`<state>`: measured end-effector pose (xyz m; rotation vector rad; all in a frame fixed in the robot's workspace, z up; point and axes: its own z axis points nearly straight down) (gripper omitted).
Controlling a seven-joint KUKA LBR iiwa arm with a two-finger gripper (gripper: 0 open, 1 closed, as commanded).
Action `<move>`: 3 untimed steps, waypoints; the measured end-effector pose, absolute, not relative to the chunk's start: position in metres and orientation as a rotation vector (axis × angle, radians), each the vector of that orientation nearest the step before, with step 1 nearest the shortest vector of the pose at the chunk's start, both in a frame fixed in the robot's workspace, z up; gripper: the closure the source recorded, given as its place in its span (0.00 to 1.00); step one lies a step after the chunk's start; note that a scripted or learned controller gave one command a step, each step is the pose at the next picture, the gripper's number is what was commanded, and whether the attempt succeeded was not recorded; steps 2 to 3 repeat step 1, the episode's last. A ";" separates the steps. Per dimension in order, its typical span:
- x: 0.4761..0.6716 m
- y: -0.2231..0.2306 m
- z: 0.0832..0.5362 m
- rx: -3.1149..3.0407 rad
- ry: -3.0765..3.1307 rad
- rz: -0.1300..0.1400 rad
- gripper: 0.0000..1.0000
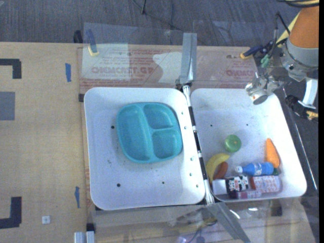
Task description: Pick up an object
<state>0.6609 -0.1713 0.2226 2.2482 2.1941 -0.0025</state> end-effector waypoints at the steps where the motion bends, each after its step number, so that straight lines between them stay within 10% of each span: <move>1: 0.659 -0.143 0.260 2.332 2.102 -0.001 1.00; 3: 0.659 -0.143 0.260 2.332 2.102 -0.001 1.00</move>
